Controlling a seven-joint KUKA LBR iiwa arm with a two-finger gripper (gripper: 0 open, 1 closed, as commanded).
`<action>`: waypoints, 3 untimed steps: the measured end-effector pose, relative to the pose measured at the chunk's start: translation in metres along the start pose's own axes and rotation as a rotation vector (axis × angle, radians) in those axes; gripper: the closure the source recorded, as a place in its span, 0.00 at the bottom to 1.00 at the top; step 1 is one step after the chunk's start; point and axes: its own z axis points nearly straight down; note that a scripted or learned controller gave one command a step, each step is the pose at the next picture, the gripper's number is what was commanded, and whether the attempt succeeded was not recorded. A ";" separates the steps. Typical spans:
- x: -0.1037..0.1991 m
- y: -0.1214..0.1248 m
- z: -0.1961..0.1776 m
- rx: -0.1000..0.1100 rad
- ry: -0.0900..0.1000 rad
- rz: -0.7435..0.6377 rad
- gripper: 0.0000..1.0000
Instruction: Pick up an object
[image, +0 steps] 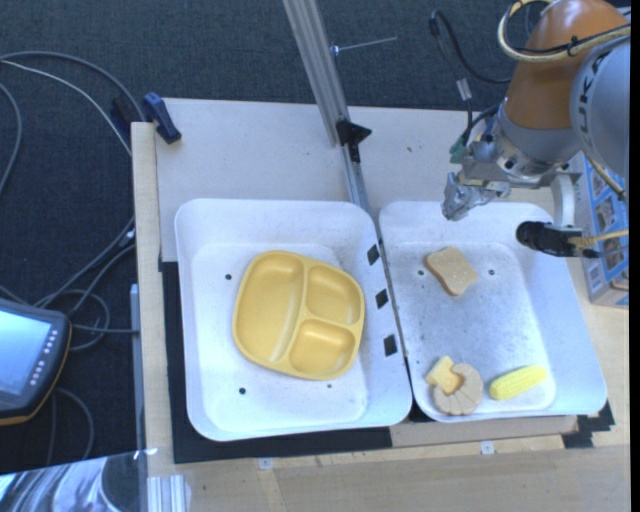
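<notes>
I see the gripper (458, 205) hanging over the far edge of the right bin (560, 300), up near its top-left corner. I cannot tell how it is set; it is too small and dark from here. Nothing is in it.

In the right bin, a slice of bread (451, 270) lies just below the gripper, with bare white floor all around it. Down by the near edge sit a round cookie with a yellow piece on it (455, 385) and a corn cob (518, 381), close together but apart. The middle of this bin is open.

The left bin (200, 300) holds a yellow tray (298, 314) with three parts. The surface (250, 150) behind the bins is bare.
</notes>
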 end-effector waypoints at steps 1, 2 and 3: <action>0.003 0.001 -0.065 -0.002 0.000 -0.002 1.00; 0.003 0.002 -0.076 0.003 0.000 -0.001 1.00; 0.047 -0.021 -0.056 0.012 0.003 -0.005 1.00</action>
